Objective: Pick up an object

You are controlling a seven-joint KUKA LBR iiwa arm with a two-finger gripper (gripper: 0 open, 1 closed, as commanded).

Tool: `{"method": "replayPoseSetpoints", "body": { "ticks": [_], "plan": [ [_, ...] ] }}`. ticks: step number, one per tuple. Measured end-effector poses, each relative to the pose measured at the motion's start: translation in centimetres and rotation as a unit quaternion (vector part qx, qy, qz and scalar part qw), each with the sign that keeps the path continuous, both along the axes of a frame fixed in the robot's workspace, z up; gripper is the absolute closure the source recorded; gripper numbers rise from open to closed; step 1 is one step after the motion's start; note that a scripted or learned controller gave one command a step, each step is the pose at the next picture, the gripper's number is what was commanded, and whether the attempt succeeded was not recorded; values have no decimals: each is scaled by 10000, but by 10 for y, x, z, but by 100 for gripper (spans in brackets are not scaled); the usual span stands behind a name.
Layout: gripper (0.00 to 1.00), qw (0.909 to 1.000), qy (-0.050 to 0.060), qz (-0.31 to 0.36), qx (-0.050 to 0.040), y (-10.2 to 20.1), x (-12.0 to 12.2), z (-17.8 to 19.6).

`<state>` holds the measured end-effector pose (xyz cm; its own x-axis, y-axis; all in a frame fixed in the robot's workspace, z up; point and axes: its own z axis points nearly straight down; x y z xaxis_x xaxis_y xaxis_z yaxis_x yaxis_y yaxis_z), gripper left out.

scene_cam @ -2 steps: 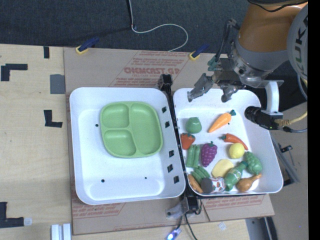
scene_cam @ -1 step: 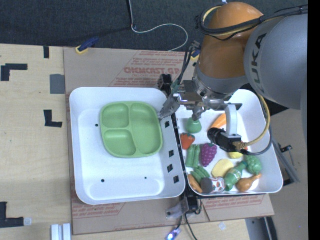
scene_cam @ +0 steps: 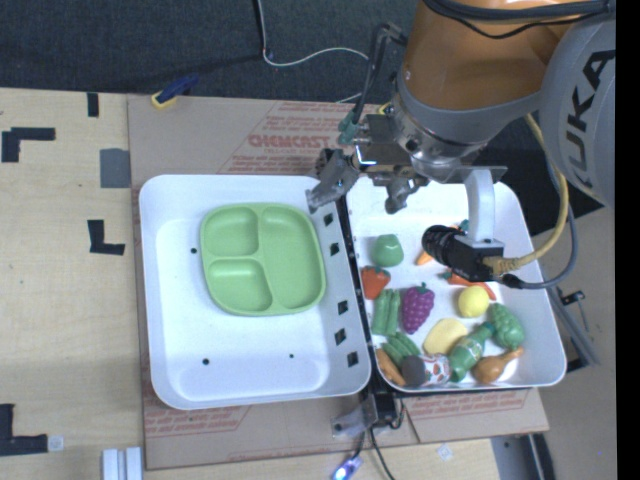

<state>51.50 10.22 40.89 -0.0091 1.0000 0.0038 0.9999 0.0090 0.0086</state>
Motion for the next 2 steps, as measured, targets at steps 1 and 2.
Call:
{"method": "replayPoseSetpoints", "body": {
  "ticks": [1,2],
  "plan": [
    [0,10000,-21,-7,10,50,-32,133],
    [100,10000,50,-20,-28,49,-31,136]
  ]
}}
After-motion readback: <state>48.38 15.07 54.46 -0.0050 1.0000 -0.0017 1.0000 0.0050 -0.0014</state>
